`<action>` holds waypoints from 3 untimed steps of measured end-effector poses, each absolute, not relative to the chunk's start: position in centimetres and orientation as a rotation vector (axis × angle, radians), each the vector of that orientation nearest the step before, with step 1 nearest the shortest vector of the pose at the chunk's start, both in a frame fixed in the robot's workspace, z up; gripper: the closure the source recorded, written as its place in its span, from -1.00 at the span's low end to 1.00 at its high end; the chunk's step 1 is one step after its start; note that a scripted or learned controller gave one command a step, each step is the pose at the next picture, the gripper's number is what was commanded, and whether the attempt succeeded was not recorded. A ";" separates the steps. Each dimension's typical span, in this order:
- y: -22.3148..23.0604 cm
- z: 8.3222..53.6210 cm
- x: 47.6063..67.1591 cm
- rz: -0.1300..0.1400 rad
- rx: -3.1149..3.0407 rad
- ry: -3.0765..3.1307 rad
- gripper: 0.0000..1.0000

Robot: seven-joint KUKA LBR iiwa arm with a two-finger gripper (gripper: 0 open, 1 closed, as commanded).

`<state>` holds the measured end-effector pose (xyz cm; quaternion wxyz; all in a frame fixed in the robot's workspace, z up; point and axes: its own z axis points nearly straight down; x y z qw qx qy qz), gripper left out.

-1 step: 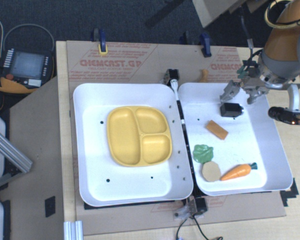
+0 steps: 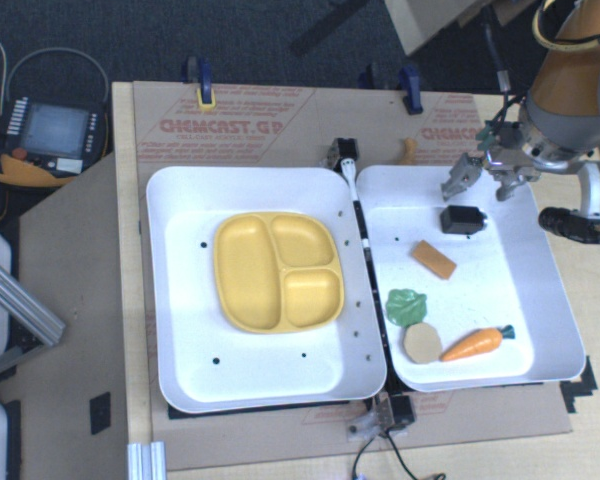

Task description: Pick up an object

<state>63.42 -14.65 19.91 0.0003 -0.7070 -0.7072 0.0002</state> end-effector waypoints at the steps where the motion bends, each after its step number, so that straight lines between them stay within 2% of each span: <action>1: -15.0 15.3 62.7 0.006 -2.218 -2.217 -1.00; 2: -15.0 9.0 62.2 0.007 -2.217 -2.216 -1.00; 3: -14.9 8.4 62.1 0.003 -2.219 -2.219 -1.00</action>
